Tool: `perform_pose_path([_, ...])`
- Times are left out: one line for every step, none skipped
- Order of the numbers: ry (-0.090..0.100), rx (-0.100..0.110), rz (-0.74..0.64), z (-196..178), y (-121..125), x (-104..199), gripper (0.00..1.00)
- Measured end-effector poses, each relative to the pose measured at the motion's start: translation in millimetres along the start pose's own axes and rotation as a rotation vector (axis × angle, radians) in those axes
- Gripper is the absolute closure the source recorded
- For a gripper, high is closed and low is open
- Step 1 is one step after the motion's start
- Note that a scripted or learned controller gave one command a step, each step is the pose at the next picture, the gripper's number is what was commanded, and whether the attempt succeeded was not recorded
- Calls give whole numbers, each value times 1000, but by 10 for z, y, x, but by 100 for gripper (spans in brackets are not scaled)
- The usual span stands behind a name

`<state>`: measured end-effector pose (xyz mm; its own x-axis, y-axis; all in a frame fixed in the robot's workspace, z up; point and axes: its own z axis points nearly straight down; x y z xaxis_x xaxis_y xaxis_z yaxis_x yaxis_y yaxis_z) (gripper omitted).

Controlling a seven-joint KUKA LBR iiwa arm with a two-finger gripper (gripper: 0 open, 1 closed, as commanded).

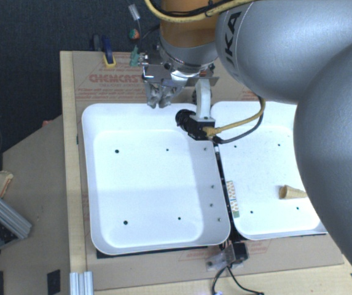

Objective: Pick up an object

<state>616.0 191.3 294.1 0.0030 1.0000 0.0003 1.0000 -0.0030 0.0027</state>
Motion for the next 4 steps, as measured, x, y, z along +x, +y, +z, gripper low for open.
perform_pose_path([-1, 3, -6, 537, 507, 352, 100])
perform_pose_path([0, -4, 1, 32, 513, -64, 100])
perform_pose_path([-1, -9, 4, -675, 523, -674, 100])
perform_pose_path([-1, 15, -9, 426, 478, -53, 100])
